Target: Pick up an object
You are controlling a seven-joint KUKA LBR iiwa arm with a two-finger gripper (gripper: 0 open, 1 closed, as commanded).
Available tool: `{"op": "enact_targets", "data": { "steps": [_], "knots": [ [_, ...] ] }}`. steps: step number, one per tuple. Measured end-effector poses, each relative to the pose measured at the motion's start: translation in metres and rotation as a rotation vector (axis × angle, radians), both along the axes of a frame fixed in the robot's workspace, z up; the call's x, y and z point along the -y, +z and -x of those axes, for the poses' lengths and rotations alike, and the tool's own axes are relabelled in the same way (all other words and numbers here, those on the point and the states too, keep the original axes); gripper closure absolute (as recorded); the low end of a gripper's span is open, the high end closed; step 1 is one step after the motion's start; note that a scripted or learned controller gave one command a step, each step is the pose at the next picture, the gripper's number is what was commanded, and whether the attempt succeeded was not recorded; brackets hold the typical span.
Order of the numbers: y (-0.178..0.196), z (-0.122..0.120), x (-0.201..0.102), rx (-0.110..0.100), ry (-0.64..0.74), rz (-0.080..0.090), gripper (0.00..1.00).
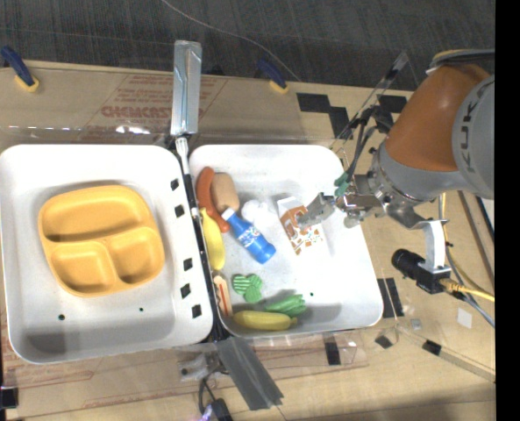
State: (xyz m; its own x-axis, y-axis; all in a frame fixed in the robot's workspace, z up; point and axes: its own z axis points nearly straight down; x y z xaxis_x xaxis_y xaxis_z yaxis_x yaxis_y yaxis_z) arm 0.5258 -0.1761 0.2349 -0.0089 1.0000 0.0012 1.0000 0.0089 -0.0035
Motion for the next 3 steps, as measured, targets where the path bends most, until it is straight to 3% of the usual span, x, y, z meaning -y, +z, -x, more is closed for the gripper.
{"op": "enact_targets", "data": {
  "steps": [1,2,3],
  "knots": [
    [-0.128,-0.033,-0.075,-0.013,-0.128,-0.002,0.00],
    [-0.113,-0.035,-0.073,-0.006,-0.128,-0.001,1.00],
    [0.017,-0.050,-0.160,0.009,-0.140,-0.002,1.00]
  ]
}}
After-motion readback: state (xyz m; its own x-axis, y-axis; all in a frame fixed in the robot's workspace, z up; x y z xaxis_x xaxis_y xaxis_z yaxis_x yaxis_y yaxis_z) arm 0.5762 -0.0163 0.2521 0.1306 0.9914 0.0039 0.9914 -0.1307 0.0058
